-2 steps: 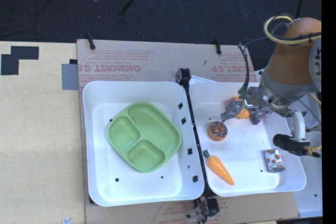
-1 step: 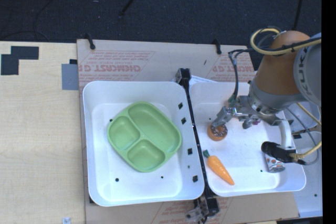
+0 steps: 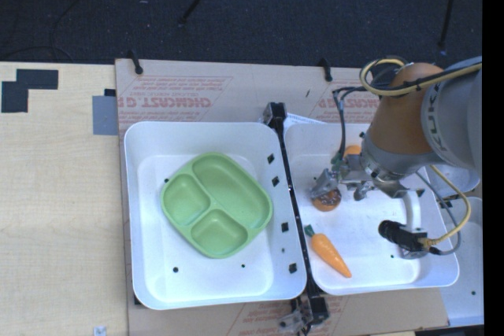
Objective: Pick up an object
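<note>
Pale desk [image 3: 55, 193] wood is seen beneath two white bins, and in the right bin [image 3: 370, 279] the tool [image 3: 325, 189], its state not tellable, is poised directly over a small brown-orange object [image 3: 326, 202], a carrot [image 3: 329, 254] lying nearby, toward the camera.

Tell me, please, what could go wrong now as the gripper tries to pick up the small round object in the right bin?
The gripper sits at the round brown object, close to the divider between the bins, so the fingers might strike it or push the object against it. The carrot lies nearby and could be knocked if the arm sweeps forward.
</note>
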